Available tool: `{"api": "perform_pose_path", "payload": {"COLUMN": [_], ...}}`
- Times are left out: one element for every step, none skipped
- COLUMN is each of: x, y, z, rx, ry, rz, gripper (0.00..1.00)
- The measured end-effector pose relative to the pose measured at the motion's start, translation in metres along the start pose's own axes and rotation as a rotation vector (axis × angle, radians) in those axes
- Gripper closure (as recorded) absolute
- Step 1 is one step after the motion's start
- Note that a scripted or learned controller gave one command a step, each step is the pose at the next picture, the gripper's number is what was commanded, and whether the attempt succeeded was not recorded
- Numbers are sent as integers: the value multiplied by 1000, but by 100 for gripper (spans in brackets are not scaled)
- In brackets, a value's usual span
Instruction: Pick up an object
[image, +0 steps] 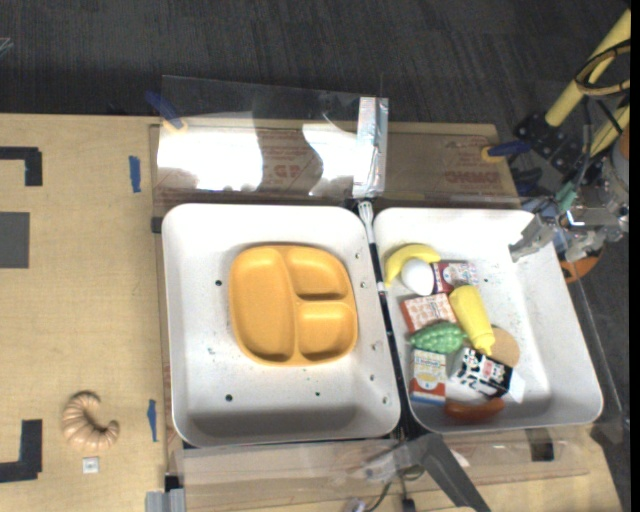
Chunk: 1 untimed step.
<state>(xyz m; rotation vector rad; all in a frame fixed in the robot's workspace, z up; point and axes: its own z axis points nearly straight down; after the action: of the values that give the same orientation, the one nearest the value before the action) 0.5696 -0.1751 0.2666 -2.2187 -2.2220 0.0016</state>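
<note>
The grey metal two-finger gripper (530, 243) hangs low at the far right, wrist partly out of sight.

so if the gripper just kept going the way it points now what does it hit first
Probably bare floor of the right bin. The gripper sits near its upper right rim, apart from the mustard bottle; depth is unclear.

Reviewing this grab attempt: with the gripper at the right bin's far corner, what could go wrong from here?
1. The gripper sits over the right bin's rim, so a straight descent might strike it.
2. The yellow bottle, banana, egg and cartons lie packed and touching; closing there could catch two items or push one aside.
</note>
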Motion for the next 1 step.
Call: {"api": "perform_pose_path", "payload": {"x": [32], "y": [-11], "z": [150], "rx": [8], "ry": [2], "rz": [237], "gripper": [0]}}
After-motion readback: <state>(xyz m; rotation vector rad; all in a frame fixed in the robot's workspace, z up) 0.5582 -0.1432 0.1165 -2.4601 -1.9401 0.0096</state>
